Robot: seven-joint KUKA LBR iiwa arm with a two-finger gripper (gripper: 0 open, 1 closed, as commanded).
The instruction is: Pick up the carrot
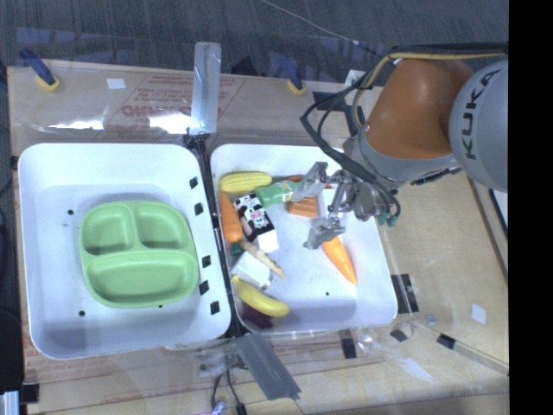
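1. Two white bins stand side by side on the bench: the left bin [34, 232] and the right bin [376, 271]
2. On the floor of the left bin lies a green divided plate [136, 253] with three compartments
3. The arm [423, 111], grey with an orange band, reaches in from the right and hangs over the upper right part of the right bin
4. The gripper [321, 204] points down and to the left; its two fingers stand apart, one near the top of the bin and one lower, and I see nothing between them
5. The lower finger [321, 232] ends at the thick end of the carrot [340, 258]; I cannot tell if it touches the carrot
6. The carrot lies on the bin floor in the right half of the right bin, its tip pointing down and to the right, apart from the other toys
7. Along the left wall of the right bin lies a second orange piece [231, 219], long and upright
8. At the top lies a yellow corn-like piece [245, 181], and beside it a green piece [276, 194]
9. A black and white carton [252, 214] is between them, and a banana [262, 299] lies near the bottom left corner
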